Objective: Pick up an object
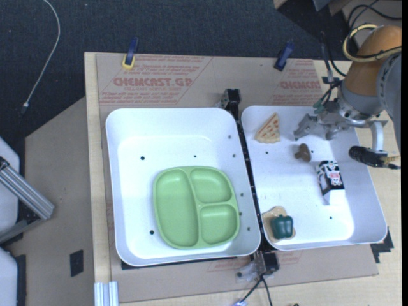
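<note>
I've got the gripper (310, 127) parked by the right bin's (363, 190) far rim, fingers spread and holding nothing. The brown lump (302, 151) sits just below it with open floor around, while the green pepper (281, 226) crowds the near-left corner

Blue clamps (130, 53) at the board's far edge, loose white cable (44, 50), perhaps.

Green plate (194, 206), white bins (124, 171)
</note>
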{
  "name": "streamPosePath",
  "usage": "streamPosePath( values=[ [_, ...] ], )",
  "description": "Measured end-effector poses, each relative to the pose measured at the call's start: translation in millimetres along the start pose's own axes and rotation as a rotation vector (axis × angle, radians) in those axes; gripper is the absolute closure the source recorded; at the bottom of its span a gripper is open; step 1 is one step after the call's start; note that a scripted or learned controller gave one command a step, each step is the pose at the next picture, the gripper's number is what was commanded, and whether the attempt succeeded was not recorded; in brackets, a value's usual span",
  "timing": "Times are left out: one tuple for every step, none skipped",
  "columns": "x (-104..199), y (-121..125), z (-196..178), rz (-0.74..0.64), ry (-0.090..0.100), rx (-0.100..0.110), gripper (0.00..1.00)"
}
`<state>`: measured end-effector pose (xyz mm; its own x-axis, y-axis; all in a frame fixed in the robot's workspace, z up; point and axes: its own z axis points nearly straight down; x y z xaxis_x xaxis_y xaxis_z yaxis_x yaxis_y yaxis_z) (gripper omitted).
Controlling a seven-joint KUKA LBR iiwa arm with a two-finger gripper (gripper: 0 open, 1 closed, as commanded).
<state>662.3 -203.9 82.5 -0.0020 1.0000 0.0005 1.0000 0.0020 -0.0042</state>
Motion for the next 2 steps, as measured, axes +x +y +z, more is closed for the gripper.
streamPosePath(
  values=[
    [0, 2, -14, -0.001, -0.002, -0.007, 1.0],
    [-5, -4, -63, 0.002, -0.004, -0.011, 1.0]
  ],
)
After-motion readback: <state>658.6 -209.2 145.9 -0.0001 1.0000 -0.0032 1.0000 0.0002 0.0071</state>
